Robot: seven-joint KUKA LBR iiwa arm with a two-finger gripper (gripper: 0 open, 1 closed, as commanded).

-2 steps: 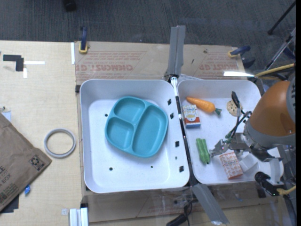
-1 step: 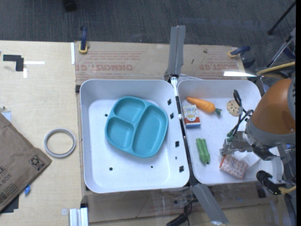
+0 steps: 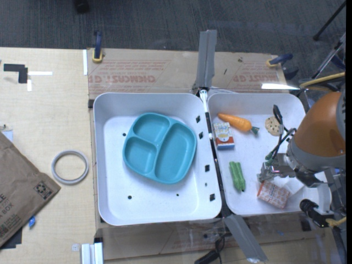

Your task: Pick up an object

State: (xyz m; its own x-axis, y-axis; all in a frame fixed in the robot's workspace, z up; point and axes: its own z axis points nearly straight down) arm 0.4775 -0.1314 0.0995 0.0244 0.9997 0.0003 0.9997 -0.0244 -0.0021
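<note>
In the right bin (image 3: 258, 99) lie an orange carrot (image 3: 235, 122), a small white and red carton (image 3: 223, 136), a green pea pod (image 3: 237, 176), a round cookie (image 3: 272, 126) and a red and white packet (image 3: 273, 194). My gripper (image 3: 269, 172) hangs low over the bin's right part, just above the packet's upper edge and right of the pea pod. The arm's orange band (image 3: 324, 131) covers the bin's right side. The left bin (image 3: 110, 164) holds a blue three-part plate (image 3: 160, 147).
A roll of tape (image 3: 70, 166) and a brown cardboard box (image 3: 19, 194) lie on the bench left of the bins. A grey divider bar (image 3: 207, 56) stands behind the bins, and clamps (image 3: 98, 47) sit at the back edge.
</note>
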